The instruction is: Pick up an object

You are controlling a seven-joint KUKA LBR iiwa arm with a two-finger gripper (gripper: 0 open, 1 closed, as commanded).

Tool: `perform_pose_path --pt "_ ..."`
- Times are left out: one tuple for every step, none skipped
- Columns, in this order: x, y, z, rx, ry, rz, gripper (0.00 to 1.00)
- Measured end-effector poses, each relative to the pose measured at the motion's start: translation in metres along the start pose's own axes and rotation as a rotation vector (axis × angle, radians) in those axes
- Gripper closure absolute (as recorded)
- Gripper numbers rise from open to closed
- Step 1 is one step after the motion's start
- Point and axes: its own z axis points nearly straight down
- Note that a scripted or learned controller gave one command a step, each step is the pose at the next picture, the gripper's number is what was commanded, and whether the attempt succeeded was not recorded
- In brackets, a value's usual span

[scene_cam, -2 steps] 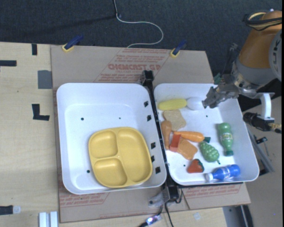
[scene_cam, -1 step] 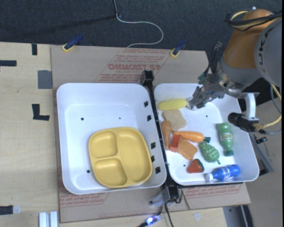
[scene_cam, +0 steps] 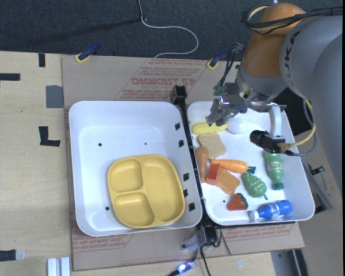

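Closest to the lens, at the bottom edge of the right bin (scene_cam: 303, 180), there's a blue bottle (scene_cam: 271, 210) lying on its side, with a little strawberry (scene_cam: 237, 202) just left of it. Moving up from there: a bumpy green thing (scene_cam: 254, 184), an orange wedge (scene_cam: 226, 180), a carrot (scene_cam: 231, 166), and a green bottle (scene_cam: 273, 167) on the right side of that bin. A slice of bread (scene_cam: 213, 145) sits above the carrot, with a hot-dog-looking piece (scene_cam: 202, 160) along the bin's left wall.

The banana (scene_cam: 208, 129) lies near the top left of the right bin, touching the bread. The claw (scene_cam: 218, 115) hangs right over the banana's right end, and whether it's open or closed I honestly can't tell from this angle, so no idea if it has a grip on anything.

Left bin (scene_cam: 92, 125) has a yellow divided plate (scene_cam: 145, 190) sitting toward its lower right. Both bins rest on cardboard (scene_cam: 155, 79) on the bench (scene_cam: 23, 171).
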Motion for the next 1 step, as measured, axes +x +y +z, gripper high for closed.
perform_pose_path --pt "0.0479 0.0022 -0.0152 -0.001 0.001 -0.001 1.0"
